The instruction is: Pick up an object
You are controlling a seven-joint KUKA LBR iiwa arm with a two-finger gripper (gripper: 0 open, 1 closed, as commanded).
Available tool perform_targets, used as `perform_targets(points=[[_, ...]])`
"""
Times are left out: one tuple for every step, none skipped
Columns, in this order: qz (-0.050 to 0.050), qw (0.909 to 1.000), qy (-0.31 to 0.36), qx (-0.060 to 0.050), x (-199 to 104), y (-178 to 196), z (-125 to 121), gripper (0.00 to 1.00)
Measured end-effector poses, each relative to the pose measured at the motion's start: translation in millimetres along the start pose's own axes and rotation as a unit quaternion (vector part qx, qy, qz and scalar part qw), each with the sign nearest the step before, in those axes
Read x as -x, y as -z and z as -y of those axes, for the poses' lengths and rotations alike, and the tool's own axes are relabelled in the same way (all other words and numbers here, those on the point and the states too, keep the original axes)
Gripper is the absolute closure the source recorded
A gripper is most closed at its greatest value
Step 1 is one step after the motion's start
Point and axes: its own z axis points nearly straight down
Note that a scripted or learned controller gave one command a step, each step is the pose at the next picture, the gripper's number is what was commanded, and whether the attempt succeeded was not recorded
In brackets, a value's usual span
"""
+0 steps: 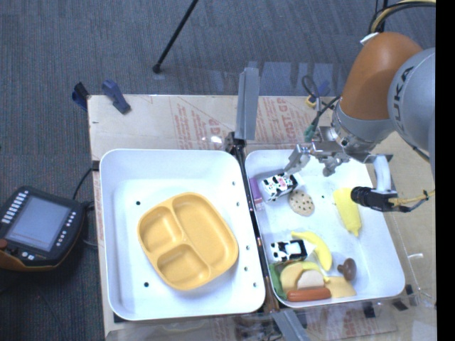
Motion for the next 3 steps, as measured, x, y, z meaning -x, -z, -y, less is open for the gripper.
perform_targets(points=[[0.000, 0.9994, -0.033, 0.012, 9, -92, -19, 0.00], [-0.003, 0.9981, -0.060, 0.012, 6, -105, -24, 0.00], [0.000, 0.9980, -0.063, 0.005, 11, -94, -21, 1.00]])
